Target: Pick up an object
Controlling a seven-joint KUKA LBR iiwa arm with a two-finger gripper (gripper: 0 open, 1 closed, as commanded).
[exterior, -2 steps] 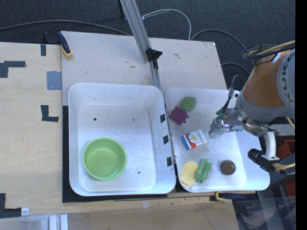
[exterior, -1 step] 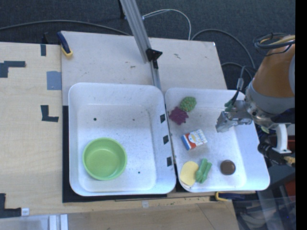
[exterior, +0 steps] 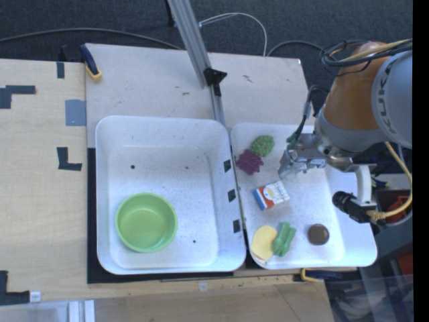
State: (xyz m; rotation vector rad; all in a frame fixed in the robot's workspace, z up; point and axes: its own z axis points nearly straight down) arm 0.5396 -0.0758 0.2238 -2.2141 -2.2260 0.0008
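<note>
Trouble for you lies in crowding: the small carton (exterior: 271,195) sits mid-way in the right bin (exterior: 355,247), just left of and nearer than the gripper (exterior: 293,164), whose grasp you cannot tell from here. Its long axis runs left-right, slightly tilted. A descent off-centre could nudge it toward the purple toy (exterior: 249,161).

Light even, diffuse, from overhead; shadows soft and short. White bins (exterior: 167,129) bright, near overexposed, surface detail washed out. Dark floor at top underexposed. Overall focus soft, mild compression grain. Arm (exterior: 365,99) slightly blurred at right.
</note>
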